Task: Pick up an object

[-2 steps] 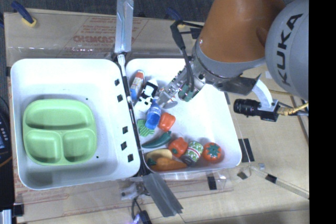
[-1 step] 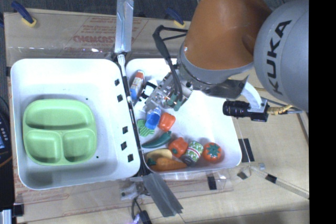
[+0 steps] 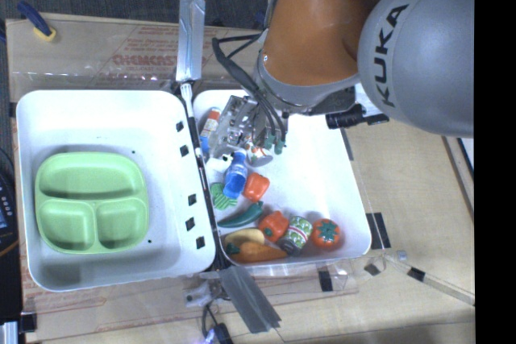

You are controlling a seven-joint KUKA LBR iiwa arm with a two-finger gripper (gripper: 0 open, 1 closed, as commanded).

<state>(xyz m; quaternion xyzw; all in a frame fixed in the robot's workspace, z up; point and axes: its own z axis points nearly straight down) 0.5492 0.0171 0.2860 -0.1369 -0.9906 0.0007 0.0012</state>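
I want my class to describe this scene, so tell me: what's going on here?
A grey KUKA arm reaches in from the right, its gripper low over the right bin. That bin holds a heap of small toy foods, among them a blue bottle, a tomato and a banana. The gripper sits just above the blue bottle, but nothing can be seen between its fingers. The left bin holds a green divided tray.
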